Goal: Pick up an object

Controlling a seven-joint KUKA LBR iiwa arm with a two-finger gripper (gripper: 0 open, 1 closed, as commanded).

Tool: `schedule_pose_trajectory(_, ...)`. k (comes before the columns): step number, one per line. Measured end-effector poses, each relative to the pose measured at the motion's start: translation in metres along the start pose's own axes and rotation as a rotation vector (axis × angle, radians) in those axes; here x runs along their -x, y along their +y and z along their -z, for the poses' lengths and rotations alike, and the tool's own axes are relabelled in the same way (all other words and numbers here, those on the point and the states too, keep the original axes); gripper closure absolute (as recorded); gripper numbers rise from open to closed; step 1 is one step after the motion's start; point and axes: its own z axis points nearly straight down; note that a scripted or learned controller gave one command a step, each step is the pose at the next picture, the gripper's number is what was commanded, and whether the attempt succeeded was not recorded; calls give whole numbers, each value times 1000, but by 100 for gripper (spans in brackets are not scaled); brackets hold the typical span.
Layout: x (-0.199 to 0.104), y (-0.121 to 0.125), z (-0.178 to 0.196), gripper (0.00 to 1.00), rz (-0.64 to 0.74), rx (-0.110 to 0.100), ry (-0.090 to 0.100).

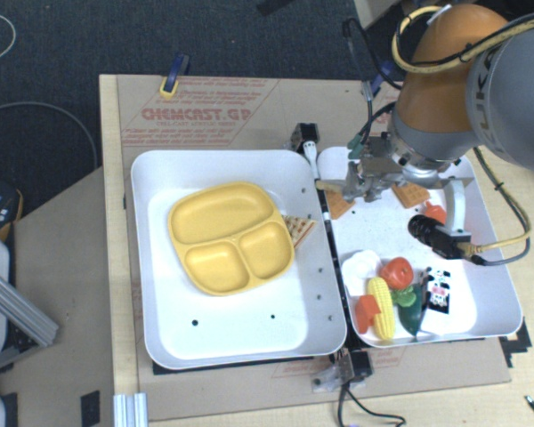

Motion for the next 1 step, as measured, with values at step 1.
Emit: schedule_pose_trajectory(1, 14, 0, -13, 100, -9, -8, -2)
